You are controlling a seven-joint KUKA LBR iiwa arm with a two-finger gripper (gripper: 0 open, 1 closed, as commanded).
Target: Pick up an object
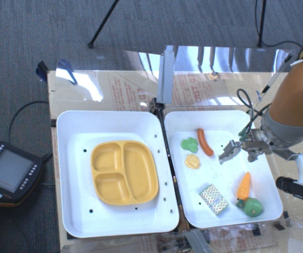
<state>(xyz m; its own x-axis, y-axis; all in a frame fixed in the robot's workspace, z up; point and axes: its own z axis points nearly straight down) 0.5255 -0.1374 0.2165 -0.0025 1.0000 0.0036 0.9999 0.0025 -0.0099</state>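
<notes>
— As the arm reaches in from the right, where's the gripper [229,154]?
— Over the right bin [183,121], fingers spread, holding nothing. The sausage [205,142] lies just left, the carrot [244,186] below, both untouched.

Fixed overhead view, slanting onto both bins [67,141]

Arm [291,101] cut off at right edge; end effector [229,153] finger gap too small to tell.

Only text visible is faint red mirrored print on the tan cardboard sheet [133,91] under the clear cover behind the bins, not legible.
</notes>
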